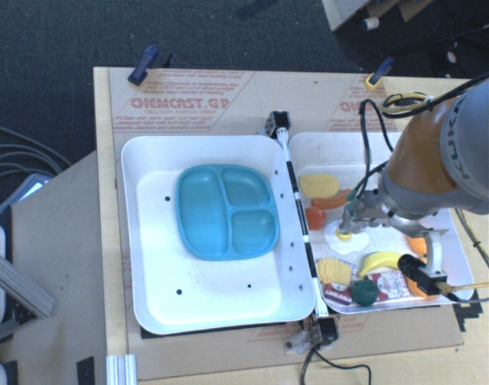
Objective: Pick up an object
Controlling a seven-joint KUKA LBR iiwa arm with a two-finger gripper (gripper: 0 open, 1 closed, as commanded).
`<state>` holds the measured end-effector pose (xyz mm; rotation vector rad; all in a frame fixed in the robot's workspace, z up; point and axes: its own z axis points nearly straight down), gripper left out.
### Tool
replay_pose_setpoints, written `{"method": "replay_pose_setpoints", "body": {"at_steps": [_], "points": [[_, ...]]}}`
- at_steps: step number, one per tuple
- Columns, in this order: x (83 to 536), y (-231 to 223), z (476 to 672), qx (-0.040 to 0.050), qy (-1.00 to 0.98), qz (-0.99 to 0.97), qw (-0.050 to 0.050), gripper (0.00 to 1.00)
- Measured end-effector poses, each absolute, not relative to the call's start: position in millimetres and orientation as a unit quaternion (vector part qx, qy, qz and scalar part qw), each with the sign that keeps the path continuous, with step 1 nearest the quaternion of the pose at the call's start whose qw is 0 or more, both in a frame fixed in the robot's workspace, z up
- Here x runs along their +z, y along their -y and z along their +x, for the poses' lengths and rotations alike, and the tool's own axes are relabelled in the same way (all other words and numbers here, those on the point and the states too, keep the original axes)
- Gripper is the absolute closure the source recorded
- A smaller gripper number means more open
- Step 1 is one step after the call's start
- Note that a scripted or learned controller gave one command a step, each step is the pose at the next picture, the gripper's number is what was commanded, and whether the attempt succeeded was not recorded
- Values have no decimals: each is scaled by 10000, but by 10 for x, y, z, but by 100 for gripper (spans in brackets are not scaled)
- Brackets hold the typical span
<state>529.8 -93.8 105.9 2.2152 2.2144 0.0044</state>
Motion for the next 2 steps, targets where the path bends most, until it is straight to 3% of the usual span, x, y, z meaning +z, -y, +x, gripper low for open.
{"method": "replay_pose_setpoints", "body": {"at_steps": [1,2], "points": [[1058,937,5297,14,-7070,7072,45,0],[844,966,5704,0,-7073,7069,3,0]]}}
